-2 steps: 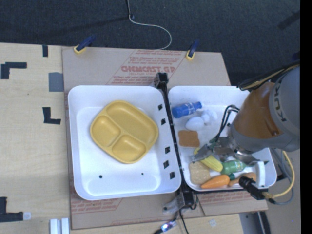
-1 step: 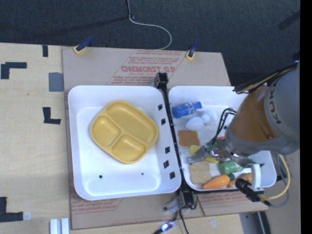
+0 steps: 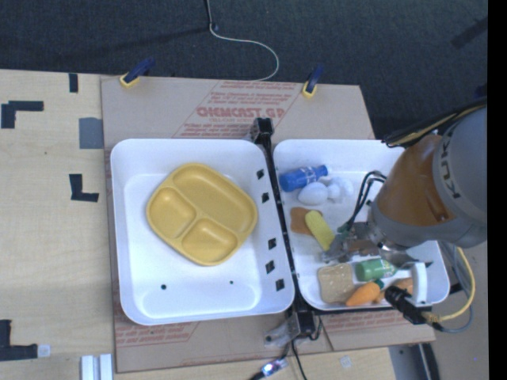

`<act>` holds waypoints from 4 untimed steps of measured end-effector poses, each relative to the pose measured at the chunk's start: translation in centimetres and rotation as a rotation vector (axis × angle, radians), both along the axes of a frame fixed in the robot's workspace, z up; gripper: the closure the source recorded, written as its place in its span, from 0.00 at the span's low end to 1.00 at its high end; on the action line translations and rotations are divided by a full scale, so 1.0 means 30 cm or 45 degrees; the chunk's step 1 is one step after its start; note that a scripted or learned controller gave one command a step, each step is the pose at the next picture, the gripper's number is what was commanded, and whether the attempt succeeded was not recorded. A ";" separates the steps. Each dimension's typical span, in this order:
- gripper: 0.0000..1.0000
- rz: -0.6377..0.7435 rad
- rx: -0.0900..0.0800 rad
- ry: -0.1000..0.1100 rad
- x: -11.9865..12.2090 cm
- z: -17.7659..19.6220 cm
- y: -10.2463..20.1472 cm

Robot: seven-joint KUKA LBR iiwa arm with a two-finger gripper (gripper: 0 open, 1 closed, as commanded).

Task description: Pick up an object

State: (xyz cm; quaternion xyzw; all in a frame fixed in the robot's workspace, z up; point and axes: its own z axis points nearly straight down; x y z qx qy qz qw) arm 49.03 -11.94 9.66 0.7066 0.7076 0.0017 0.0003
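A: Carrot [image 3: 364, 294] nearest, front edge of right bin [image 3: 348, 145], touching tan slab [image 3: 336, 283]; green piece [image 3: 371, 270] just behind.

B: Hand [image 3: 342, 248]?

A: Low beside yellow piece [image 3: 320, 229]; grip can't tell. Blue bottle [image 3: 302, 176] farther back, white lumps [image 3: 325, 191] beside it. Yellow tray [image 3: 202, 213] in left bin [image 3: 127, 212].

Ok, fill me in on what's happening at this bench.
A grey KUKA arm reaches in from the right and hangs low over the right bin, which holds a clutter of small items: a blue bottle, a yellow piece, a green item, an orange carrot-like piece. Its gripper sits among them; whether it has anything is unclear. The left bin holds a yellow divided plate.
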 end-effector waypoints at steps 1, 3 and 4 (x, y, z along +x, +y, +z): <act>1.00 0.000 -0.003 0.003 0.004 0.206 -0.003; 1.00 0.000 -0.002 0.005 -0.008 0.426 -0.026; 1.00 0.006 -0.001 0.006 0.061 0.389 0.130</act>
